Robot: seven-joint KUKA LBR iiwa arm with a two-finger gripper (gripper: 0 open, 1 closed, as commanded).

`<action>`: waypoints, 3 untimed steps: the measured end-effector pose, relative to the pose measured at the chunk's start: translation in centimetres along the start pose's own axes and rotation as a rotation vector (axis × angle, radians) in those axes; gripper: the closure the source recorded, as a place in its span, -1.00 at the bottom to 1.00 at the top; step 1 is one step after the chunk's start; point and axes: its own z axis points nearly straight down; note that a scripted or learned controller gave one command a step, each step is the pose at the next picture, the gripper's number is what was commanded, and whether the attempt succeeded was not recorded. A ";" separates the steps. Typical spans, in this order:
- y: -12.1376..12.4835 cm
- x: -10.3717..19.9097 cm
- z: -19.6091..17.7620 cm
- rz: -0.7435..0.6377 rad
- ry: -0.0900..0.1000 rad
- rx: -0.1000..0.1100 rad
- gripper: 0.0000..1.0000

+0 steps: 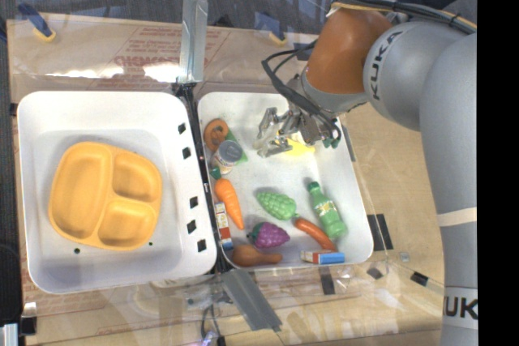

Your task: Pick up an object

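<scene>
grey arm noted nearest the lens, reaching in from the right, orange band above the wrist. found the jaws low over the back of the right bin, pointing left. could not tell whether spread or pressed together; saw nothing clearly pinched between them.

logged a small yellow item just beside the jaws on the wrist side, partly hidden, kind not made out. judged it the likeliest target. recorded other candidates in the same bin: can and orange ring near the left wall, carrot, green bumpy fruit, purple grapes, green bottle, drumstick at the front wall. noted yellow divided plate alone in the left bin.

judged the step as lining up for a grasp. advised: centre over the yellow item before closing, as alignment looked off to one side; go down plumb to the bin floor; keep off the back wall; close fully, then lift straight up. flagged risk of a glancing close nudging the item away, or an empty lift.
</scene>
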 end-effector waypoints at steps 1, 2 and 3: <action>0.8 -1.7 -11.3 0.200 -0.005 0.002 1.00; -1.3 0.4 -3.8 -0.102 0.007 -0.003 1.00; -5.2 -0.8 -16.7 0.037 -0.008 0.006 1.00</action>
